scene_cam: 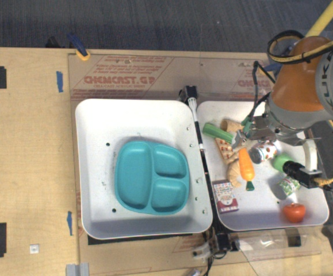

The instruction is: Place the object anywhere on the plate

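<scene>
Plywood counter (34, 154) aside, the pincer (250, 135), grip state unclear, hovers just above the light, rigid, slick toy carrot (245, 164), best pinched mid-body.

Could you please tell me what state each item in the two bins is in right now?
Teal divided plate: flat in the left bin, nothing on it.
Toy carrot: lying in the right bin, just below the gripper.
Tomato: resting near the right bin's front corner.
Small carton: lying flat by the divider.

right bin (318, 211): tomato (294, 212) | small carton (225, 195) | green cylinder (218, 132) || left bin (91, 154)
</scene>
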`<state>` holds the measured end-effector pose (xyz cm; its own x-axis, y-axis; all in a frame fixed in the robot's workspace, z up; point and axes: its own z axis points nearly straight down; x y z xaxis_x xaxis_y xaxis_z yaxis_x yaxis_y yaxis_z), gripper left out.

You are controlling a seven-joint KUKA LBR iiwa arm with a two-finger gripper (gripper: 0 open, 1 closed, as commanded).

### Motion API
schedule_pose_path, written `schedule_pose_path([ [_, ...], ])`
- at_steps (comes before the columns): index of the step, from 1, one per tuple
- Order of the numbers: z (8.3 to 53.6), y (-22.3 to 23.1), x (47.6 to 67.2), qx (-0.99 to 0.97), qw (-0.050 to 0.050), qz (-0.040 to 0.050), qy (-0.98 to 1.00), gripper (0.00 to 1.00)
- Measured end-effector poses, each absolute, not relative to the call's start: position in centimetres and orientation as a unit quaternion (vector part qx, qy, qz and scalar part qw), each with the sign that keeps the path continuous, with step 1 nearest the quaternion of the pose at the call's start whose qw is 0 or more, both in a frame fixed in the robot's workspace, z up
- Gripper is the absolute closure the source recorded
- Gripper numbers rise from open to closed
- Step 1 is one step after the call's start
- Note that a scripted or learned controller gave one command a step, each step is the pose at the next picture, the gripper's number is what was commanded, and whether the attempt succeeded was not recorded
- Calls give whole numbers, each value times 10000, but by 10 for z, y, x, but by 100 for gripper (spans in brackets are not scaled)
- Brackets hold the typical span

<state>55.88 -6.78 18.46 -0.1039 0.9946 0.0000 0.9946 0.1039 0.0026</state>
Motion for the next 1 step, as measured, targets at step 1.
schedule_pose_path([
  [1,184,17,530,6986,-26,0,7155,100],
])
